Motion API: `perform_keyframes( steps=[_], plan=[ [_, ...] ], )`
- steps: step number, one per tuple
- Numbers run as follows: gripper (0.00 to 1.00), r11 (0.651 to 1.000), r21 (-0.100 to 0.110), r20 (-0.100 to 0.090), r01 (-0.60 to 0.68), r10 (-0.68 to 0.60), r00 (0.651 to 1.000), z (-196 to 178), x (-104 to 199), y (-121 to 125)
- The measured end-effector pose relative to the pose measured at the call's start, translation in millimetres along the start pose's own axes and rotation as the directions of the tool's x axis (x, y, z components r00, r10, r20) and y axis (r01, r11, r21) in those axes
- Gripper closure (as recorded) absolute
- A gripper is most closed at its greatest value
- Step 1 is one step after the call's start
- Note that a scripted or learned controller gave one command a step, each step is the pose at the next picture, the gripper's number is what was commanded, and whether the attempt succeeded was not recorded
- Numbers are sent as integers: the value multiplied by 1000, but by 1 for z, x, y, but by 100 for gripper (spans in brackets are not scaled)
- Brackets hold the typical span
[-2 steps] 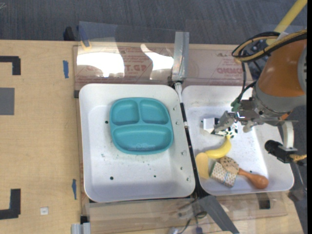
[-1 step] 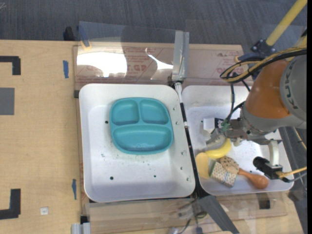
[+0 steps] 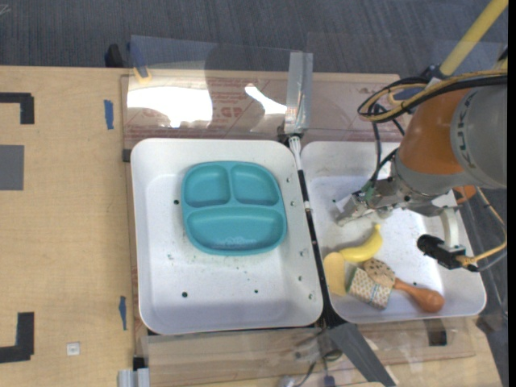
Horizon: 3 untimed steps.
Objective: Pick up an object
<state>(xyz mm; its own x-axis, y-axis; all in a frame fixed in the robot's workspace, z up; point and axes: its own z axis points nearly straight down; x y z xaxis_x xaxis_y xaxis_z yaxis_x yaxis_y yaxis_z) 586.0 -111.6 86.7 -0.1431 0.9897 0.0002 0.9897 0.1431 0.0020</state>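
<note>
Currently, two shallow white bins are sitting side by side on the bench: the left bin (image 3: 153, 240) is holding a teal divided plate (image 3: 234, 206), lying flat near its middle with its two smaller compartments toward the far side and one long compartment toward the near side. The right bin (image 3: 472, 301) is holding the loose objects, all grouped toward its near half: a yellow banana (image 3: 363, 248) curving just below the gripper, a second yellow piece (image 3: 334, 271) lying against the bin's left wall and touching the banana's lower end, a tan patterned block (image 3: 371, 285) resting just beside that piece, and an orange-brown wooden handle (image 3: 419, 297) sticking out from the block toward the right. The grey arm with its orange band (image 3: 431, 135) is reaching in from the right and hanging over the far half of the right bin. The gripper (image 3: 352, 209) is pointing left and down, sitting just above the banana; whether its jaws are apart or together cannot be told from this slant. A black cylindrical part (image 3: 439, 251) is showing to the right of the banana, near the arm's cables. Nothing is showing between the jaws.
</note>
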Motion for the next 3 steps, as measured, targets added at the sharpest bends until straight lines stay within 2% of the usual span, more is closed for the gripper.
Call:
perform_keyframes(
  steps=[1, 2, 3],
  plan=[
    [0, 990, 38, -13, 135, -135, 991, 0, -1, 48],
    [0, 934, 22, -13, 356, -355, 935, -92, 10, 78],
    [0, 932, 1, 0, 362, -362, 932, -6, 2, 31]
  ],
)
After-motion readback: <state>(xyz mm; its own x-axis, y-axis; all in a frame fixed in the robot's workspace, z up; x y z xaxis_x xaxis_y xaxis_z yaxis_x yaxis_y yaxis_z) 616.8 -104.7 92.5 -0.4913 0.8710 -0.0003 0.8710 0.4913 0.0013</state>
